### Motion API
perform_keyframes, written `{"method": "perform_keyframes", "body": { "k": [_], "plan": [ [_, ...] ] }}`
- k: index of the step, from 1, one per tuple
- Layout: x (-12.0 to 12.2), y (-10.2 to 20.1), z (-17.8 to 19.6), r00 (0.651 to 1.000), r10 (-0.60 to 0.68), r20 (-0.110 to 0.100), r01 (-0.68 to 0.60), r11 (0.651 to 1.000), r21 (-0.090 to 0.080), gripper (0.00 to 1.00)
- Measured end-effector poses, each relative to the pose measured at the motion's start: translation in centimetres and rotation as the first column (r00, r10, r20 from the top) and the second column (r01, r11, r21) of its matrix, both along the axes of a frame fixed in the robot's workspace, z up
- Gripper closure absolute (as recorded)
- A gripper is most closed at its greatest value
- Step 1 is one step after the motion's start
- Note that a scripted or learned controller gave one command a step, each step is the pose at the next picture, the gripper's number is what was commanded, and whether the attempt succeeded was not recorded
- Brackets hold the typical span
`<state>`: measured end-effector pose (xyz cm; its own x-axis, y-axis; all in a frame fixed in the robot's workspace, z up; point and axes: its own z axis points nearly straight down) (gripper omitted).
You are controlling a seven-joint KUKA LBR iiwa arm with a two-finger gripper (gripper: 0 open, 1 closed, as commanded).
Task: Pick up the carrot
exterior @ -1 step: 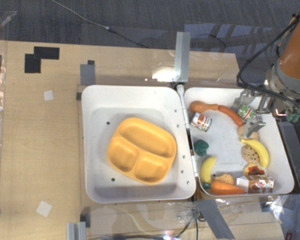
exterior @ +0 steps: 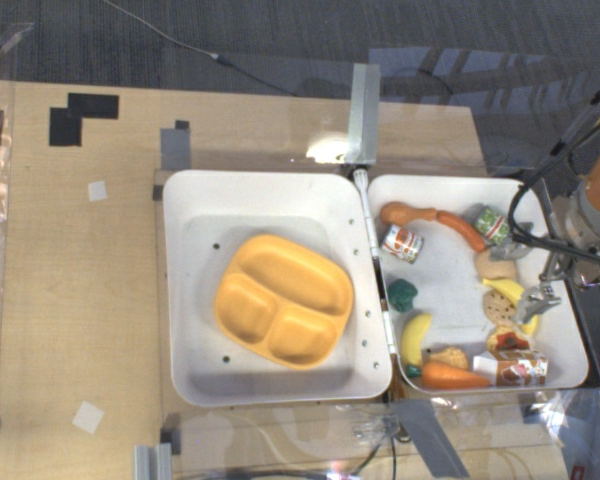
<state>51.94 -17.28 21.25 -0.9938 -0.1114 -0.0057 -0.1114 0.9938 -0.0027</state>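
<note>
- A pale wooden surface (exterior: 80, 298) is seen, carrying two white bins side by side, with dark carpet-like floor (exterior: 280, 18) beyond it.
- The left bin (exterior: 190, 368) is occupied by a yellow divided plate (exterior: 283, 299).
- The carrot (exterior: 454, 375) is found lying along the near edge of the right bin (exterior: 440, 193), among toy foods.
- The gripper (exterior: 536, 304) is positioned over that bin's right side; whether it is released or clenched cannot be told.
</note>
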Motion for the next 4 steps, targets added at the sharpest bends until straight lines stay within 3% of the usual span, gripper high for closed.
{"method": "perform_keyframes", "body": {
  "k": [1,2,3,4],
  "plan": [
    [-2.3,-3.4,-6.7,0.981,0.195,-0.002,-0.195,0.981,0.001,0.0],
    [1.7,-3.1,-10.1,1.0,-0.007,0.003,0.007,1.0,0.002,0.0],
    [7.9,-3.2,-11.5,0.994,0.113,0.006,-0.113,0.994,-0.001,0.0],
    [9.3,1.7,-12.4,0.992,0.128,0.007,-0.128,0.992,0.001,0.0]
  ]
}}
